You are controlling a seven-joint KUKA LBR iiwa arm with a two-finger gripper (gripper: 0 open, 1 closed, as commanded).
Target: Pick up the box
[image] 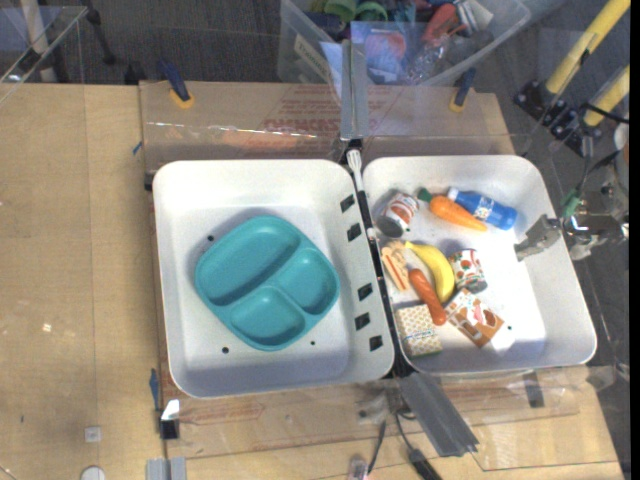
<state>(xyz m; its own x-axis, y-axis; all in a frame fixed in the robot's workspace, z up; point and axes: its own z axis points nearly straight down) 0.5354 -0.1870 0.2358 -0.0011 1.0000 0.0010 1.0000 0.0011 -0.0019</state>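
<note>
The box [476, 320], orange-red and white, lies flat near the front of the right bin [565, 308]. Beside it to the left is a beige cracker packet [418, 330], and a small red-and-white carton [467, 266] stands just behind it. My gripper [537, 239] hangs at the right bin's right rim, over the bin's edge, well to the right of and behind the box. Nothing shows between its tips.
The right bin also holds a banana [436, 265], a red pepper [427, 294], fries [396, 267], a carrot [456, 213], a blue bottle [487, 208] and a can [402, 210]. A teal divided plate [265, 281] lies in the left bin [175, 298]. A clear tub of toys [400, 13] stands behind.
</note>
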